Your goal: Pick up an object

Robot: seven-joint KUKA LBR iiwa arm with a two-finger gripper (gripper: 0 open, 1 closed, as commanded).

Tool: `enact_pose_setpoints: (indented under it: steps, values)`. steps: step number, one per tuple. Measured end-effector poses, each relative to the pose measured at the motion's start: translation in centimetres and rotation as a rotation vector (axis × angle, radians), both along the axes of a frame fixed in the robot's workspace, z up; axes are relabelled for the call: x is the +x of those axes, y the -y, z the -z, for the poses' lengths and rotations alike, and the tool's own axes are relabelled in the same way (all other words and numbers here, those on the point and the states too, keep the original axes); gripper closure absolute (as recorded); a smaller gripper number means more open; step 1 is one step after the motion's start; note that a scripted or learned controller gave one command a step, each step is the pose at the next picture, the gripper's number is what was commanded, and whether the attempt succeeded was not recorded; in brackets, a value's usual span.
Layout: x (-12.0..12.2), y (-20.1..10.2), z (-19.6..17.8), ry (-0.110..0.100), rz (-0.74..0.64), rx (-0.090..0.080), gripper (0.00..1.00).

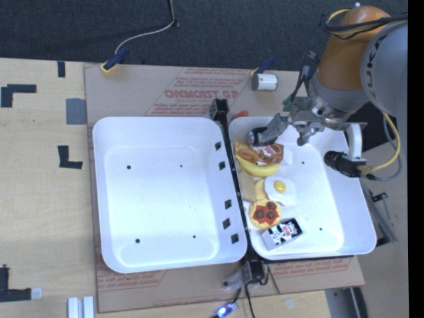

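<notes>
— What sort of place?
— Looks like a robotics lab: grey arm reaching over two white bins on cardboard, tape marks far left of the claw, loose cable behind.

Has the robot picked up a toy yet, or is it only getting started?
Only getting started. Nothing looks lifted: the yellow toy banana, the white fried-egg toy, the round pizza toy and the small black-and-white card all lie in the right white bin. In hand: the gripper hangs low at the pile's top end, above the banana. Left: grabbing one toy and raising it.
</notes>
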State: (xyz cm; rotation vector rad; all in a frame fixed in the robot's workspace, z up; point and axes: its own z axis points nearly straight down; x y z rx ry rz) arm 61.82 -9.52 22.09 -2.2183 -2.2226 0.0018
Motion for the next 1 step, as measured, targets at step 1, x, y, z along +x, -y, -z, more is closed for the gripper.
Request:
enact_pose_setpoints:
  steps: [1]
  values:
    - [-3.38,6.60,14.00,-0.009,0.008,-0.001,0.00]
